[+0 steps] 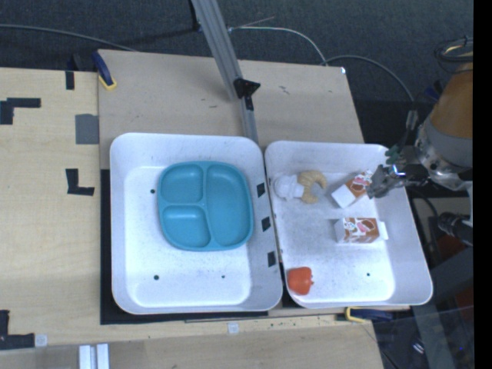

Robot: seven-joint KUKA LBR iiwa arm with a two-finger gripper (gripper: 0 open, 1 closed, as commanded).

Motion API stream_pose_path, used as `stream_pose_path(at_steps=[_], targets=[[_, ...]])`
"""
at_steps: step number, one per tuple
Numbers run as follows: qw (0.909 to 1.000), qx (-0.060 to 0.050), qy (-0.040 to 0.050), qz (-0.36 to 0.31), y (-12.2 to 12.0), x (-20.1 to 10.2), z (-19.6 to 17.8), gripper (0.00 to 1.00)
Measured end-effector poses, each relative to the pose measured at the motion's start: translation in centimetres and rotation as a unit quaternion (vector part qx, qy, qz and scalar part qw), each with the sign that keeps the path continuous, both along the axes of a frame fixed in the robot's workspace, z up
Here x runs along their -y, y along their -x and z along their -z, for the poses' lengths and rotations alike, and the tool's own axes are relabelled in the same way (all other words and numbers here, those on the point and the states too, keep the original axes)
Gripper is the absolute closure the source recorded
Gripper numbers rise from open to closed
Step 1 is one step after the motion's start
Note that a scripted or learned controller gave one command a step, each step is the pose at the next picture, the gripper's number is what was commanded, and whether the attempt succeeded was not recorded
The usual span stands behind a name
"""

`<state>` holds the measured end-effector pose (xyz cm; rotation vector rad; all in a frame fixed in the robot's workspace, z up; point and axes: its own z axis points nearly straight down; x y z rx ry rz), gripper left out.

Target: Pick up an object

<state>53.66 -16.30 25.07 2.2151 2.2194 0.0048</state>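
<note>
Two white bins sit side by side on the bench (307, 91): the left bin (131, 229) bears a blue divided plate (206, 206), and the right bin (400, 275) has the small things. The arm (453, 129) reaches in over the right bin's far right edge, its gripper (382, 183) low and just beside a small carton (352, 189); how far the claw is open, or whether it grips that carton, I cannot tell. Another carton (360, 230) lies flat just below, a croissant (312, 183) touches a clear cup (285, 187) near the bin's upper left, and a red fruit (300, 280) sits in its lower left corner.
</note>
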Motion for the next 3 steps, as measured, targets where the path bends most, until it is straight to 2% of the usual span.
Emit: stream_pose_path(at_steps=[1, 2, 3], targets=[[1.0, -0.002, -0.0008, 0.0, -0.1, 0.0, -2.5, 1.0], [1.0, -0.005, -0.0018, -0.002, 0.4, -5.9, -0.7, 1.0], [1.0, -0.004, -0.0018, -0.003, 0.4, -11.1, -1.1, 1.0]])
